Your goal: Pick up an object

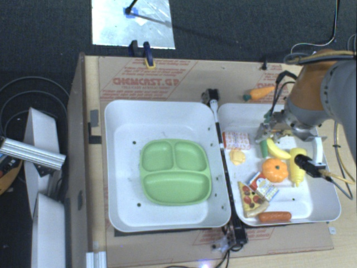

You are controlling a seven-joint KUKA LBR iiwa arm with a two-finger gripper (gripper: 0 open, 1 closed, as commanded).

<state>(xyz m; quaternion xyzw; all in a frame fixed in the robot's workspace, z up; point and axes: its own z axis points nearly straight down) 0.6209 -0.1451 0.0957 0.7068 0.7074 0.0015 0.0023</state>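
Gripper (pixel 269 128): low in right bin (pixel 329 205), over the toy pile; finger state hidden, can't tell.
Nearest: banana (pixel 277 149) just below it, orange (pixel 275 170) beside that.
Other toys: pizza slice (pixel 251 199), sausage (pixel 274 217) near front edge; carrot (pixel 261 93) outside, behind bin.
Left bin (pixel 120 166): green divided plate (pixel 175 171).
Progress: early approx; nothing seen lifted, grab and raise still left.

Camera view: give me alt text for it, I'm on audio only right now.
The grey arm's tool hangs low over the right white bin, beside a banana, an orange, a pizza slice and a sausage. The left bin holds a green divided plate.
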